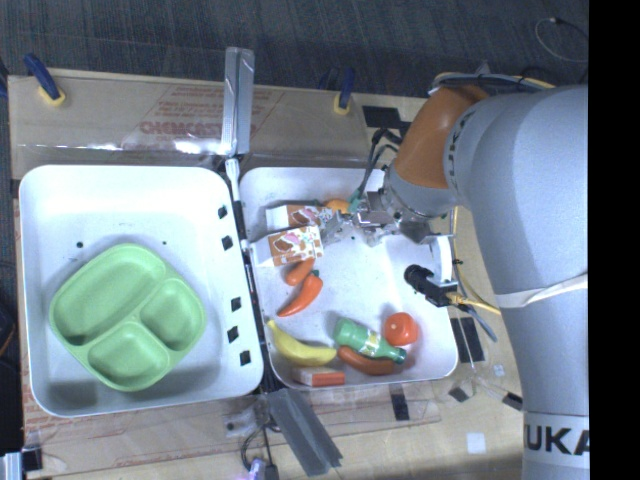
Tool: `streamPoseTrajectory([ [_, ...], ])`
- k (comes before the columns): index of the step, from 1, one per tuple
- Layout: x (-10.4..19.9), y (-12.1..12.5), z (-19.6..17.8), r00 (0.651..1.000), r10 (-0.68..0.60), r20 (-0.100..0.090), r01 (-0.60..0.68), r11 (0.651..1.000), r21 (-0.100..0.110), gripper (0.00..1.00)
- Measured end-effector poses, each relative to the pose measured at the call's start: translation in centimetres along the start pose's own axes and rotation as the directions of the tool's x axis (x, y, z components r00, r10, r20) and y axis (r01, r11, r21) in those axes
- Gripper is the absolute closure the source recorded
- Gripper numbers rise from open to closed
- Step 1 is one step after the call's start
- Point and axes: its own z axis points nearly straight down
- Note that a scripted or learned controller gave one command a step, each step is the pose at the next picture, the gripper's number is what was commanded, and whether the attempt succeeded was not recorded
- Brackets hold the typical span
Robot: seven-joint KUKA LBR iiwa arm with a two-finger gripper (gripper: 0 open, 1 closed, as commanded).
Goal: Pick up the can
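Observation:
The can (pixel 302 214), a small container with a brown and white label, lies on its side near the back of the right bin (pixel 425 368). In front of it lies a similar labelled pack (pixel 294 244). My gripper (pixel 348 222) is low in the bin, just to the right of the can and close to it. The wrist hides whether it touches the can. The grey arm with its orange band (pixel 430 153) reaches in from the right.
The right bin also holds a small orange fruit (pixel 337 206), an orange carrot (pixel 297 271), a red chili (pixel 302 295), a banana (pixel 300 348), a green bottle (pixel 368 341), a tomato (pixel 400 328) and a sausage (pixel 368 364). A green divided plate (pixel 125 315) lies in the left bin (pixel 60 188).

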Motion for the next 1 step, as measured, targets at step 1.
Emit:
streamPoseTrajectory([
  [1, 2.18, -2.64, -0.28, 0.976, 0.218, 0.008, -0.218, 0.976, -0.008, 0.0],
])
